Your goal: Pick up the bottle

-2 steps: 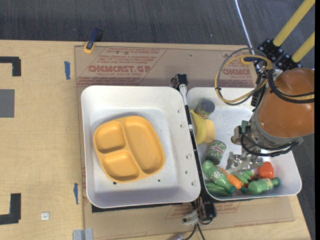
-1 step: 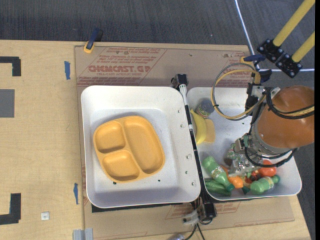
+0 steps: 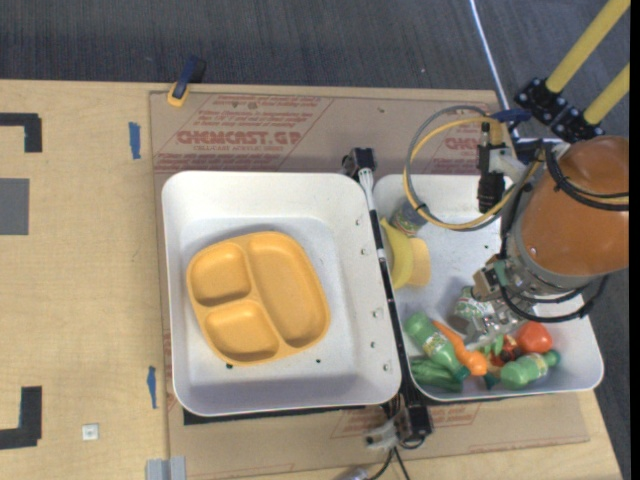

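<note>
Tan cardboard, printed in red with lettering that appears to read "CHEMCAST GP" (image 3: pixel 238 136), covers the desk (image 3: pixel 70 298) beneath two shallow white bins. The left bin (image 3: pixel 190 208) holds a single yellow-orange divided plate (image 3: pixel 258 294), its three compartments facing up and lying slightly askew. The right bin (image 3: pixel 450 258) carries a crowded heap along its near edge: a green bottle (image 3: pixel 436 344) lying on its side at the left of the pile, an orange carrot-shaped toy (image 3: pixel 466 352) just beside it, a darker green piece (image 3: pixel 433 372) below, a red tomato-like item (image 3: pixel 536 338) and another green item with a yellow end (image 3: pixel 528 369) to the right. A yellow cup-like object (image 3: pixel 408 258) rests apart from the pile, against the bin's left wall. The grey arm, with its orange band (image 3: pixel 580 218) and looped yellow cable (image 3: pixel 440 168), reaches over the right bin; its gripper (image 3: pixel 486 313) sits low above the pile, just right of the bottle, and whether its fingers are apart or together cannot be told. A small blue-and-yellow clip (image 3: pixel 184 80) lies at the cardboard's far edge.
</note>
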Robot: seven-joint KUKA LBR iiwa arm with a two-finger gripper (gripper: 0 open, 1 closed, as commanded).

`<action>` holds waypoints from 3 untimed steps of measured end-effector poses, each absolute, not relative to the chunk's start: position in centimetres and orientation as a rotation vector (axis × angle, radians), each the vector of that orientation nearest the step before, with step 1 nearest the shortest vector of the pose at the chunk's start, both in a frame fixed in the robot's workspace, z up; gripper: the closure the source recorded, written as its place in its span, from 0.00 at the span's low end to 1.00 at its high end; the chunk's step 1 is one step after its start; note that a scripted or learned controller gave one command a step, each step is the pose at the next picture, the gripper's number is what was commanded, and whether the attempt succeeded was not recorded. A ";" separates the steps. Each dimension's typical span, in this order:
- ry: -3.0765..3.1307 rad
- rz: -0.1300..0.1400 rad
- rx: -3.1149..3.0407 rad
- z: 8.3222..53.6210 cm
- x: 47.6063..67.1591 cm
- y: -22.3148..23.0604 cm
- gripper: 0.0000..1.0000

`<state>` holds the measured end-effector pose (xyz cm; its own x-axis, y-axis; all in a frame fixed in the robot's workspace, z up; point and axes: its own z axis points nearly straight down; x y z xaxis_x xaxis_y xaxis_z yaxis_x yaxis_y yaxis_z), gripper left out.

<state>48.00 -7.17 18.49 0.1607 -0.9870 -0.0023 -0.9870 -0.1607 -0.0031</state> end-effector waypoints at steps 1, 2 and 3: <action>1.931 -0.010 -2.473 8.8 48.2 -14.7 1.00; 1.761 -0.021 -2.566 8.8 48.7 -19.9 1.00; 1.264 0.001 -2.874 18.7 48.0 -21.5 1.00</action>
